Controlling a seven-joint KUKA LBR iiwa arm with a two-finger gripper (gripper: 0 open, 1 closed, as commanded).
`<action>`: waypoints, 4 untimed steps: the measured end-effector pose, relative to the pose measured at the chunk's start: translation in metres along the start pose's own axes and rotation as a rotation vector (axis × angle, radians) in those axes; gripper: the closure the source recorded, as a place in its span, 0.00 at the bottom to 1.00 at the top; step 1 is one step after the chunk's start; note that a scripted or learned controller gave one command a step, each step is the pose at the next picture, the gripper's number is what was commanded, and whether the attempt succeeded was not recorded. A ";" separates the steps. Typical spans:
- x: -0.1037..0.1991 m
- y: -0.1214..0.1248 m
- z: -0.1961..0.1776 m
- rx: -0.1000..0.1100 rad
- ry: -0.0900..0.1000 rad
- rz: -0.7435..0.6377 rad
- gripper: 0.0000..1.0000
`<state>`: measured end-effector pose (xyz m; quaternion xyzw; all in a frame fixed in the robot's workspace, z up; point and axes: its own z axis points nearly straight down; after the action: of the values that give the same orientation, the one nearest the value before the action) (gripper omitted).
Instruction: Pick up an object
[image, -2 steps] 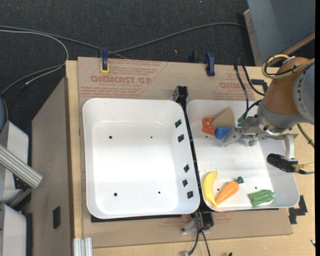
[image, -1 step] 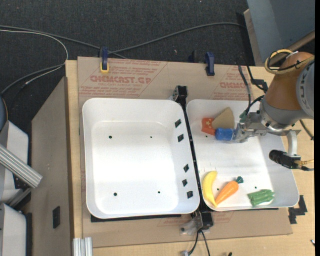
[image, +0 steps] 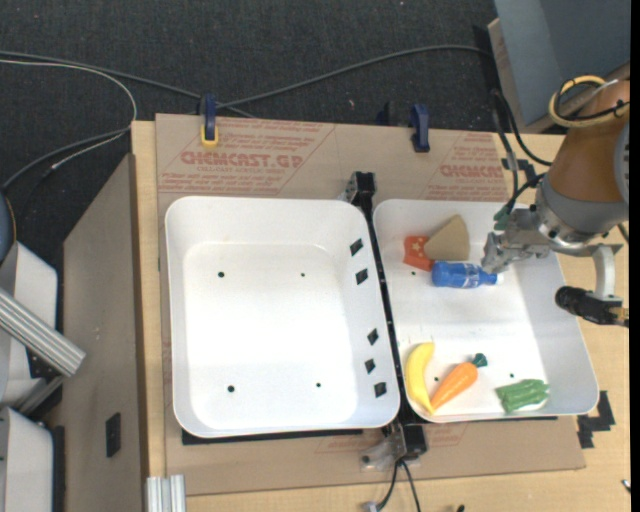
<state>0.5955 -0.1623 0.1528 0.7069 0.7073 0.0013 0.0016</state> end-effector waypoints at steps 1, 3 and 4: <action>0.006 0.003 -0.064 -0.004 -0.001 -0.002 1.00; 0.074 -0.002 -0.111 0.007 0.004 -0.005 1.00; 0.130 -0.011 -0.109 0.007 0.003 -0.006 1.00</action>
<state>0.5839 -0.0327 0.2620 0.7049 0.7093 0.0000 -0.0017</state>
